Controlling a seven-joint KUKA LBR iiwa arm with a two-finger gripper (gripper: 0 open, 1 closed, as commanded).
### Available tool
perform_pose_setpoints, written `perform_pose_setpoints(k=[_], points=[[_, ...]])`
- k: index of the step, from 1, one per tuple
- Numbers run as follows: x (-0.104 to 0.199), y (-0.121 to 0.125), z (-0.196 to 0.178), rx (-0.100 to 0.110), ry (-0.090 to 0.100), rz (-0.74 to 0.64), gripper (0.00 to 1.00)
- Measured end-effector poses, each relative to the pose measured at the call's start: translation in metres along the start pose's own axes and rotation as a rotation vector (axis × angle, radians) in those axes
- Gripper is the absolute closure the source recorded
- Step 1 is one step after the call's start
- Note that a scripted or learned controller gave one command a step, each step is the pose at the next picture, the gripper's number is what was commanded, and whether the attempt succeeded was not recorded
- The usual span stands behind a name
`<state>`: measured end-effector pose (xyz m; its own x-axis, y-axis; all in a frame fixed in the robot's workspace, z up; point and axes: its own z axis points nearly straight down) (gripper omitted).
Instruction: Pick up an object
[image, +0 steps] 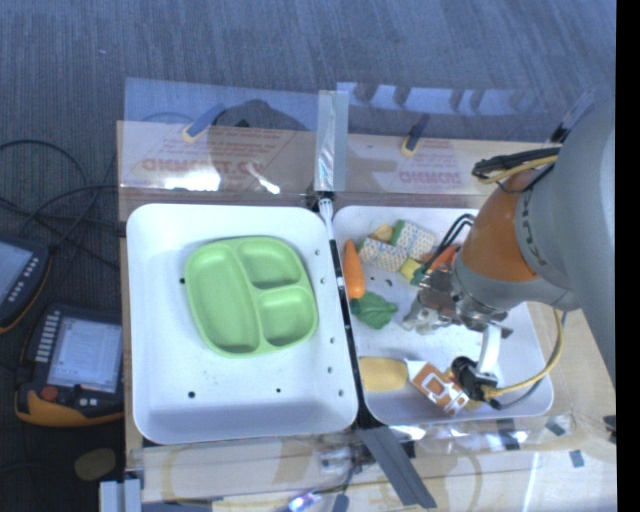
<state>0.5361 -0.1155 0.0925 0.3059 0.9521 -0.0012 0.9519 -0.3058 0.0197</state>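
The gripper (425, 312) hangs low in the right white bin (535, 395), just beside the green leafy toy (374, 309); whether it is spread or closed I cannot tell. The risk, I think, is crowding: the orange carrot toy (352, 270) lies against the bin wall, so a closing grasp may slip or push things aside. I count one carrot, one leafy piece, one yellow rounded block (383, 375), one orange-and-white box (438, 388), and one green divided plate (252, 294) in the left white bin (160, 390).
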Motion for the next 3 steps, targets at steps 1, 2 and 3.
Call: perform_pose_setpoints(k=[1, 2, 3], points=[[0.000, 0.052, 0.002, 0.005, 0.001, 0.061, 1.00], [0.030, 0.058, 0.002, 0.005, -0.003, 0.341, 1.00], [-0.019, 0.119, -0.101, 0.019, -0.011, 0.765, 1.00]])
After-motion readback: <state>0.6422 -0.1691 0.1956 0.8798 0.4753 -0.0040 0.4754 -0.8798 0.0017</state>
